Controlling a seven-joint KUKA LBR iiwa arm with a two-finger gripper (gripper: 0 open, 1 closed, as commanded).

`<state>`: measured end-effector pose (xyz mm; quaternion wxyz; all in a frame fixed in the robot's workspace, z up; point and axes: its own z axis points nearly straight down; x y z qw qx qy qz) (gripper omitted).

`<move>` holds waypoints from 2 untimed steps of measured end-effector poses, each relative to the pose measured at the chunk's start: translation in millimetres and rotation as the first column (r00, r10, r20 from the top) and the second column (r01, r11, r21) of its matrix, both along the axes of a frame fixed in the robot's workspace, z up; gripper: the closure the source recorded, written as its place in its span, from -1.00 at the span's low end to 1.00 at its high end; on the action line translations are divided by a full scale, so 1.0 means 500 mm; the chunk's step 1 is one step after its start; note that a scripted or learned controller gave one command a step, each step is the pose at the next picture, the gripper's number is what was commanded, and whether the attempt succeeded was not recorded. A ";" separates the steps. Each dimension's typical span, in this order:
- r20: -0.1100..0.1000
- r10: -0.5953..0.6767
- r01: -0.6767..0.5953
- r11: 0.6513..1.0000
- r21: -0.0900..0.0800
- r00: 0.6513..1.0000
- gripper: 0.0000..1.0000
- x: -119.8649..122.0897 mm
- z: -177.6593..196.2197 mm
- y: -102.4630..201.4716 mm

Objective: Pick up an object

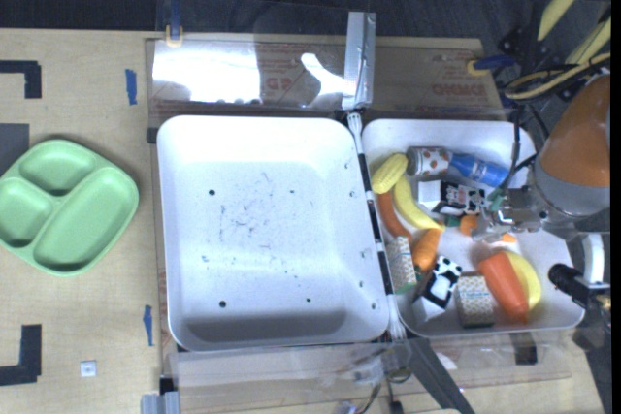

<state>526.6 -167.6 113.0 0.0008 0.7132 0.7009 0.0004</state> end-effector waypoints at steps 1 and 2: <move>-0.001 0.074 -0.074 0.997 0.000 0.997 1.00 -0.046 0.132 -0.002; -0.001 0.074 -0.074 0.997 0.000 0.997 -1.00 -0.046 0.132 -0.002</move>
